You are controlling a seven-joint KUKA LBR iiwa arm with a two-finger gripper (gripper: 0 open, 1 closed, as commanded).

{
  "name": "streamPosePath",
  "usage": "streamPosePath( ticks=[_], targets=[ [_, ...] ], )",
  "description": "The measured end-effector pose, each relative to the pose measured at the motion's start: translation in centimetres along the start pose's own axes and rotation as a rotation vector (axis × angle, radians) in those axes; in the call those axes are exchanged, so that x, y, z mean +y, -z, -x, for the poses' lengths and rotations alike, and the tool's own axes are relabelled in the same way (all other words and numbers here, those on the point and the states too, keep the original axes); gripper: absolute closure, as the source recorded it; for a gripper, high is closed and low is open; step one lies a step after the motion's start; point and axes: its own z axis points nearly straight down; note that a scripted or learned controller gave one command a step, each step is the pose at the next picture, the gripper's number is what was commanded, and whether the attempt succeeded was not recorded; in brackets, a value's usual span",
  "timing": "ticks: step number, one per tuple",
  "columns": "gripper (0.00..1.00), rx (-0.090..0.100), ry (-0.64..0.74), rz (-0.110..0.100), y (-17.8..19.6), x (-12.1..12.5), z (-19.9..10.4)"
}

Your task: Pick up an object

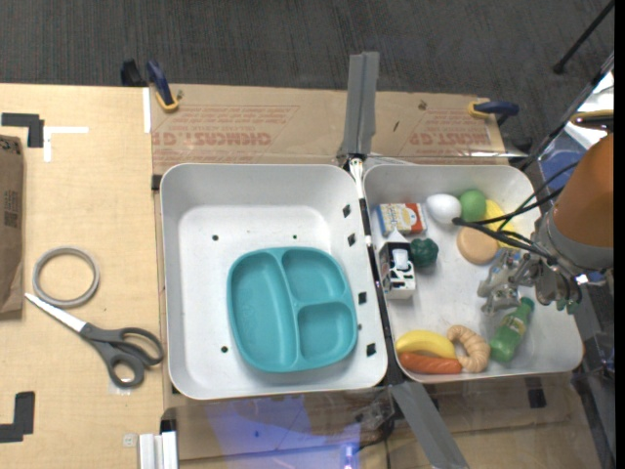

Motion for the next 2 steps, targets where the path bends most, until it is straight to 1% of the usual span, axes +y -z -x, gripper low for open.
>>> streamPosePath(
  ticks=[1,2],
  targets=[
    [0.00,0.000,0.000,0.000,0.0,0.0,0.0],
    [0.00,0.006,-0.113,-0.002,-2.0,1.0,1.1]
  ],
)
